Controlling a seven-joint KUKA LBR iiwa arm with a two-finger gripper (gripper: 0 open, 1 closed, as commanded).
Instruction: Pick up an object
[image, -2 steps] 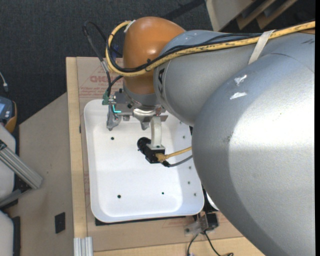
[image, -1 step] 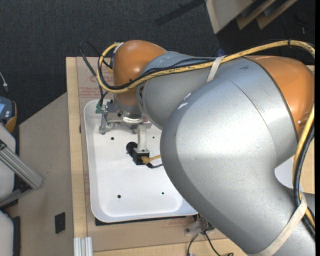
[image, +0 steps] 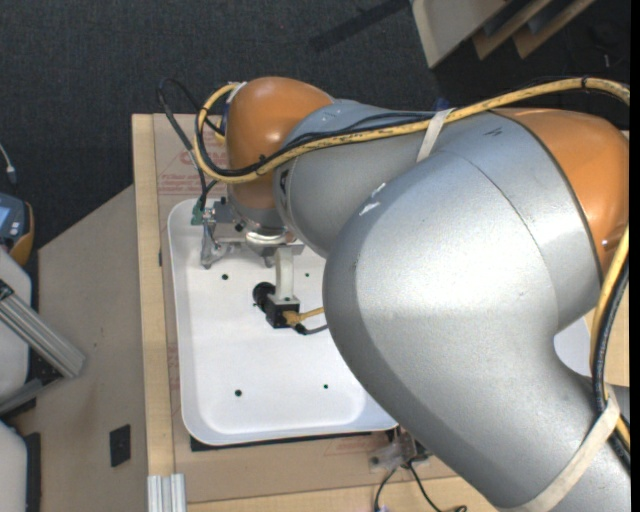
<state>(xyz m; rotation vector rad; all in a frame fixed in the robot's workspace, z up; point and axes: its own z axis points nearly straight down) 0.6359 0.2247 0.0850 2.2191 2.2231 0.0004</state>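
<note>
Above the white bin (image: 270, 395), jaws; wooden bench (image: 150, 280) below.

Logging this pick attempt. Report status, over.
Gripper low at far end of left bin. Grasp unconfirmed, state unreadable. Arm masks much of the bench, over.
</note>
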